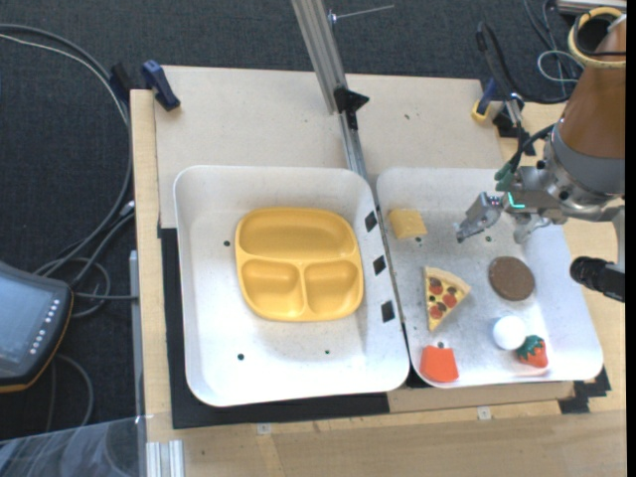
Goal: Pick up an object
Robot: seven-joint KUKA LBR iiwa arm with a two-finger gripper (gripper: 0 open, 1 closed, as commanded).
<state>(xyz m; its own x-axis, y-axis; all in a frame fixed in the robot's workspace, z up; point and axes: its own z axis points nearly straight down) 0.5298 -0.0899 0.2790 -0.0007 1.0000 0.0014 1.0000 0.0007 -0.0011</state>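
Hovering jaws (502,223) above pizza slice (443,296)

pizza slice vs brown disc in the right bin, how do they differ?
Shape: the pizza slice is a wedge, the brown disc is round.
Colour: the pizza slice is yellow with red spots and a tan crust edge; the brown disc is plain dark brown.
Position: the pizza slice lies nearer the divider between the bins; the brown disc lies further right, just below the gripper.
Shared: both lie flat in the right bin.
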